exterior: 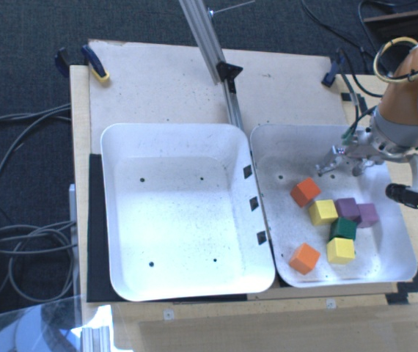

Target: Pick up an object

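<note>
Several small cubes lie in the right bin [396,266]. One orange cube [306,191] sits nearest the gripper, with a yellow cube [323,211] just below it. Two purple cubes [348,207] [368,214], a green cube [343,229], a second yellow cube [340,250] and a second orange cube [305,258] lie further toward the front. My gripper [339,168] hangs over the back of the right bin, up and to the right of the first orange cube. It is open, and nothing is between its fingers.
The left bin [114,218] adjoins the right one along a shared rim with black clips [253,204]. A metal pole [205,35] slants across the bench's back. Blue clamps [95,63] [331,75] sit at the back corners. Cables trail on the floor at the left.
</note>
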`<state>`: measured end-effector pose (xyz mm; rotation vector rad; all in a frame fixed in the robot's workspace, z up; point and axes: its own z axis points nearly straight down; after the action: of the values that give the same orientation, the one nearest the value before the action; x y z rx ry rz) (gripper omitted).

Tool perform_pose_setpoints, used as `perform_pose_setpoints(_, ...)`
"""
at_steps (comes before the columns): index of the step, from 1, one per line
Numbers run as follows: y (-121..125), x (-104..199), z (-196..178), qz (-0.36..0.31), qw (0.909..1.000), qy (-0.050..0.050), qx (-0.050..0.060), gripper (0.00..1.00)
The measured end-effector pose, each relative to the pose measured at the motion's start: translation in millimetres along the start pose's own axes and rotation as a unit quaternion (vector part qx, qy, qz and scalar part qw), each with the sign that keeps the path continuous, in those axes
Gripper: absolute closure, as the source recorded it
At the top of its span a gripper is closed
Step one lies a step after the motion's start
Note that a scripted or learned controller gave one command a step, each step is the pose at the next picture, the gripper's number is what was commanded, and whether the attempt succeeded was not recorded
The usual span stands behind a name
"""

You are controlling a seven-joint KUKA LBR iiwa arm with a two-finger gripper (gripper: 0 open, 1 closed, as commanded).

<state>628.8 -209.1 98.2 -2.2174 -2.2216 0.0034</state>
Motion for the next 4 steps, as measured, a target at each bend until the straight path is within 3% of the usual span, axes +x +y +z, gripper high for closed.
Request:
perform_pose_setpoints(1,1.9,0.0,-13.7,-0.001,1.0000,-0.001,-0.003,1.00)
perform_pose_setpoints(4,2.4,-1.9,-179.0,0.000,1.0000,-0.002,-0.006,1.00)
